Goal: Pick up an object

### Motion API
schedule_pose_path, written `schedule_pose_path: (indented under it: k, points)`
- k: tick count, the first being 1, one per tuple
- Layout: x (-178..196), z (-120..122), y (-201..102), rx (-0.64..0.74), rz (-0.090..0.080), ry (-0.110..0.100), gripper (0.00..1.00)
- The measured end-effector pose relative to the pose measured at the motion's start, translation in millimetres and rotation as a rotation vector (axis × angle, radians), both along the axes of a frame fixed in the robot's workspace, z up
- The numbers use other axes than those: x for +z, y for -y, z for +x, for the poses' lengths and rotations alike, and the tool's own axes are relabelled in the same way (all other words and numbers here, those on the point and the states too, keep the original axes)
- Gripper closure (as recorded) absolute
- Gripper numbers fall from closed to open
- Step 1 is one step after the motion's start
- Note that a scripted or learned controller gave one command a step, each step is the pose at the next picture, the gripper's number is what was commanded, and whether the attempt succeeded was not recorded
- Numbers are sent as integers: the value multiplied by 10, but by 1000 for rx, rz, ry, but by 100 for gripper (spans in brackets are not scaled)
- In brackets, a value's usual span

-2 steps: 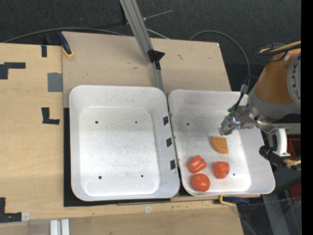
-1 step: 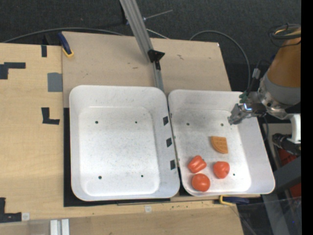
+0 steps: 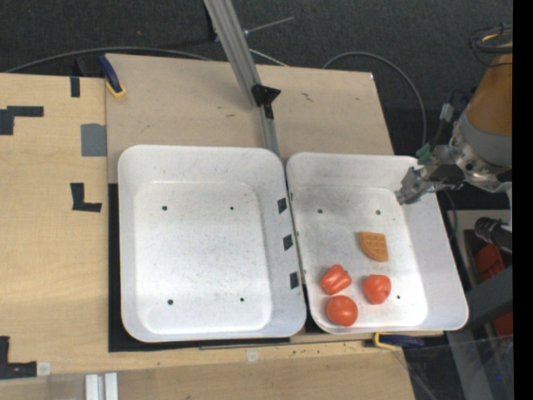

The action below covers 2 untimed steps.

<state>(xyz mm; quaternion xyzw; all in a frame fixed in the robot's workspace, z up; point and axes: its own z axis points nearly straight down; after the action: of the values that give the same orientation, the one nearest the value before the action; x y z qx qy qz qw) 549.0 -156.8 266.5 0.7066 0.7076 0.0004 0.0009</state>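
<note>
Three small red rounded plastic pieces point(image 3: 336, 279) point(image 3: 376, 288) point(image 3: 341, 310) cluster with an orange wedge-shaped piece point(image 3: 374, 246) in the right white bin point(image 3: 333, 182). My gripper point(image 3: 410, 187) hovers at its far rim; I cannot tell its state. Crowding risks a glancing miss.

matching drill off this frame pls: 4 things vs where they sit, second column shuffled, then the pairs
Things:
1. gripper
2. orange wedge
3. three red pieces
4. left bin

Places:
A. front of the right bin, clustered
B. middle of the right bin, apart from the red cluster
C. over the right bin's far right rim
D. left of the right bin, edges meeting

Pairs: 1-C, 2-B, 3-A, 4-D
</note>
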Motion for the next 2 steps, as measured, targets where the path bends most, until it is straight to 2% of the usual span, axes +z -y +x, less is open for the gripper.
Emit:
schedule_pose_path:
  k: [1, 2]
  points:
    - [-116, 121, -552, 5, 2, -4, 100]
    - [-78, 327, -1081, 6, 2, -2, 100]
